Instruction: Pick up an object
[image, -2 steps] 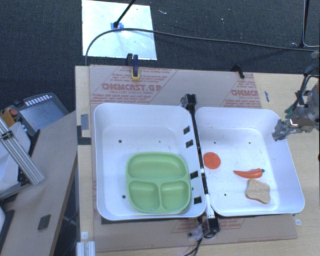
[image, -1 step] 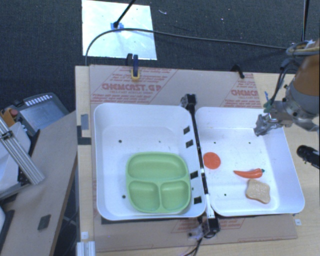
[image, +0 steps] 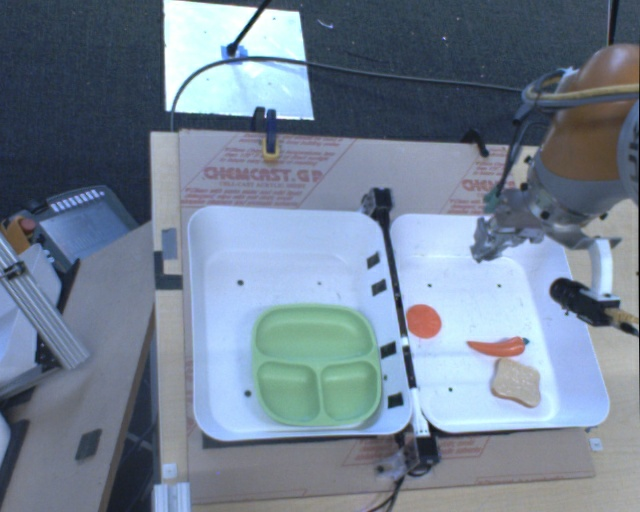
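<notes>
Objects for picking lie in the right bin: an orange-red disc sits near the bin's left wall, a red chilli pepper with a green stem lies to the right of the disc, and a tan slice of bread rests just below the pepper, toward the bin's near edge. None of the three touches another, though pepper and bread lie close together.

Above them, toward the far side of the same bin, the gripper hangs over bare white floor, well apart from disc, pepper and bread. Nothing shows between its tips, and whether the tool is wide or narrow cannot be told at this slant. The grey arm with its orange band reaches in from the right, cables looping over it.

Beside this, the left bin holds a green divided tray with three compartments, set toward the near right corner. Both bins rest on a brown board printed with red lettering.
</notes>
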